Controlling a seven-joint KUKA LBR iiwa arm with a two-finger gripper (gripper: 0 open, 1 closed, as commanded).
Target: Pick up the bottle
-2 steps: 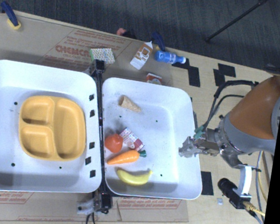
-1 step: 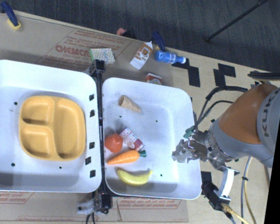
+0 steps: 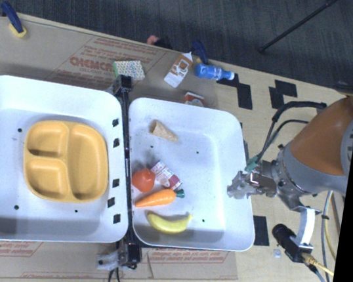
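Observation:
A small blue bottle (image 3: 212,72) lies on its side on the cardboard behind the right bin (image 3: 231,129), outside both bins. My gripper (image 3: 240,185) hovers at the right bin's right rim, about mid-height of that wall, far from the bottle. Nothing shows in its grasp. The grey arm with its orange band (image 3: 325,144) reaches in from the right.
The right bin holds a wafer cone (image 3: 163,130), a tomato (image 3: 143,179), a red-and-white packet (image 3: 167,176), a carrot (image 3: 156,198) and a banana (image 3: 168,222). A yellow divided plate (image 3: 66,160) lies in the left bin. Small cartons (image 3: 178,69) and a patterned packet (image 3: 129,68) lie near the bottle.

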